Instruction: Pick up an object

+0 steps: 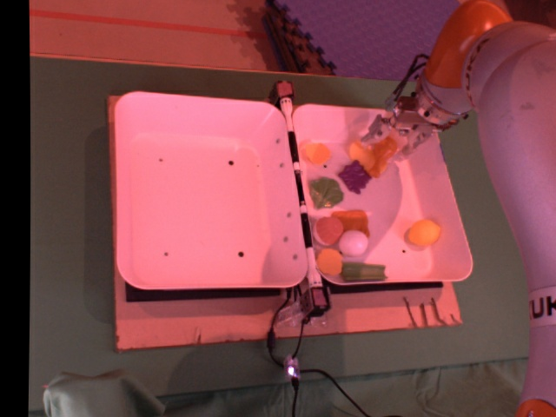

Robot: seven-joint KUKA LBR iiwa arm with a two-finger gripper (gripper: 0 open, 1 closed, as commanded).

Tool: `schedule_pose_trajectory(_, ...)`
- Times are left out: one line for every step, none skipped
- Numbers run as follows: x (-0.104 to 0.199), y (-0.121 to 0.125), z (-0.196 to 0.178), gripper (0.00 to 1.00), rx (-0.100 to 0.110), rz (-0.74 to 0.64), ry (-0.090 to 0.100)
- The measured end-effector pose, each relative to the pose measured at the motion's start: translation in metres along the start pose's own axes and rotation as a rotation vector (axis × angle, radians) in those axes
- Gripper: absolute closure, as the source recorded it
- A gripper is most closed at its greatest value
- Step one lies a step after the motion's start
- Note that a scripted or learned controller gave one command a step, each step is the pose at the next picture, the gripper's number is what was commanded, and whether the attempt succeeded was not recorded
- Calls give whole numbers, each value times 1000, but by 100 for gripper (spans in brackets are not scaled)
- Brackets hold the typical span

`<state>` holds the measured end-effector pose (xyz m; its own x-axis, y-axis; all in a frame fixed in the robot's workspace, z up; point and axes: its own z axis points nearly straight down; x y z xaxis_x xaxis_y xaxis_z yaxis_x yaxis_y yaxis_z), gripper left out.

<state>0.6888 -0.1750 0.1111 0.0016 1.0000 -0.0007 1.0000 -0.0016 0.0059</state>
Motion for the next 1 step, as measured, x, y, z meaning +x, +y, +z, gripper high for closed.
schedule_pose_trajectory(-2, 1, -12, 100, -7, 2, -4)
